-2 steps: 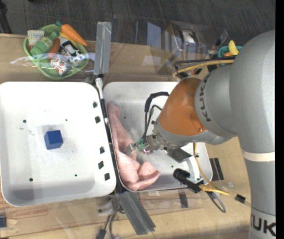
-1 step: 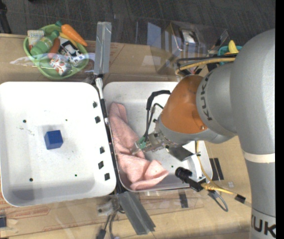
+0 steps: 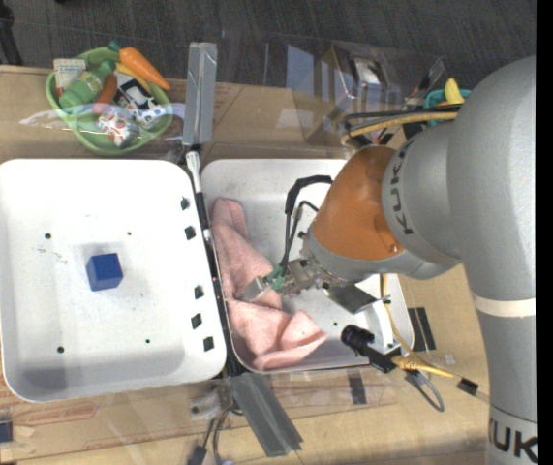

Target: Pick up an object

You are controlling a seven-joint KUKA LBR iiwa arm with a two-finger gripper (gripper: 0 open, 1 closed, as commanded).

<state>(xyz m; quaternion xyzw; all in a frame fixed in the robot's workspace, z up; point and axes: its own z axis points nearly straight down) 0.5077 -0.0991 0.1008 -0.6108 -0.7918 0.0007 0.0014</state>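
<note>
The soft pink cloth (image 3: 257,294) lies crumpled along the left wall of the right-hand shallow white bin (image 3: 257,174), and the claw (image 3: 268,284) is down on its middle folds. Whether the claw is open, closed or pinching fabric cannot be told here: the tips are small and merge with the folds. The likely failure is a thin pinch. A loose fold caught only at its edge could slide out as the arm lifts, or the cloth could drag along the bin wall and pull free. The tips could also press through to the bin floor and close on nothing.

The grey arm with its orange band (image 3: 358,216) leans in from the right, wrist bent low over the right-hand bin, with black cables looped beside it.

Farther off, a small blue cube (image 3: 105,270) sits alone in the left-hand shallow white bin (image 3: 24,187), well apart from the claw. Beyond both bins, a green bowl of toy food (image 3: 111,100) rests on the table (image 3: 257,109).
</note>
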